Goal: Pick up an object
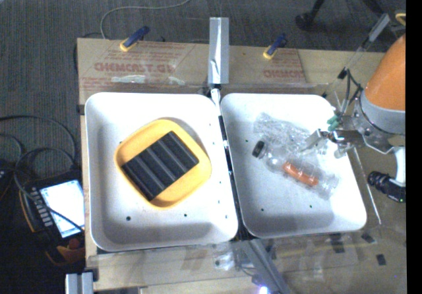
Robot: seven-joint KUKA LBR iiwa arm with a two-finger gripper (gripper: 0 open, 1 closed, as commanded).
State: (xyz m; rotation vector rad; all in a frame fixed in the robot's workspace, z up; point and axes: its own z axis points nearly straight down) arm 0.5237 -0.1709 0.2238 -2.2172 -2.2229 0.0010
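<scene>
A crumpled clear plastic bottle with an orange label (297, 166) lay in the right white bin (349, 217), mid-frame. The grey arm's gripper (324, 138) hovered at its upper right edge; its finger spacing could not be told. A good grasp probably needed centring over the bottle's body.

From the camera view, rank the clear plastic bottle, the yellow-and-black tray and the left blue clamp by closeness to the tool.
1. Clear plastic bottle, right bin, just left of the tool.
2. Yellow-and-black tray, left bin.
3. Left blue clamp, bench's far-left edge.
</scene>
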